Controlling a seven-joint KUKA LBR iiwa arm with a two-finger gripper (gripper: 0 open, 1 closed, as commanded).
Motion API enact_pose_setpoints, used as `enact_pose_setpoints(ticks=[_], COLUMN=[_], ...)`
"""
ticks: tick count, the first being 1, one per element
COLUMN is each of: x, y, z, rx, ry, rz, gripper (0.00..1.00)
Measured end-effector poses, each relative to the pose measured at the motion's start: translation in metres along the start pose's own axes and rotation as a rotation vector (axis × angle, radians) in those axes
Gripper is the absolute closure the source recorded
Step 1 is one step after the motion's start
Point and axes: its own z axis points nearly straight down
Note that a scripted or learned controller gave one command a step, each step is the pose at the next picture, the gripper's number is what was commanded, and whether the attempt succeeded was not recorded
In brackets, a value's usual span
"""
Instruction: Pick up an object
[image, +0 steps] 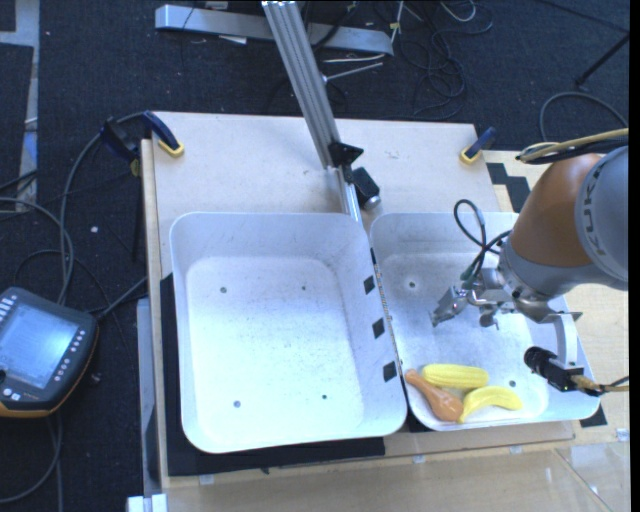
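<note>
- A dark carpeted floor strewn with black cables surrounds a pale wooden bench (260, 160); a slanted metal pole (310, 90) crosses above its far edge, and a handheld control pendant (40, 350) lies on the floor to the left.
- Two shallow white bins sit side by side on the bench: the left bin (270, 330) and the right bin (420, 250).
- The grey arm (585, 220), with its orange band, reaches in from the right over the right bin.
- The gripper (445, 312) hangs above the middle of the right bin's floor; whether it is released or clenched cannot be told, and nothing shows in it.
- Three objects lie together at the right bin's near edge, nearer the camera than the gripper and apart from it: two yellow bananas, one (457, 376) just behind the other (492, 400), and one orange carrot-shaped piece (436, 397) touching them on the left.
</note>
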Motion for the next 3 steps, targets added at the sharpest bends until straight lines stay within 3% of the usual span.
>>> enact_pose_setpoints(ticks=[1, 2, 3], x=[0.000, 0.000, 0.000], y=[0.000, 0.000, 0.001], z=[0.020, 0.009, -0.033], rx=[-0.003, -0.004, -0.007], ry=[-0.001, -0.001, -0.001], rz=[-0.001, 0.000, -0.001], gripper=[0.00, 1.00, 1.00])
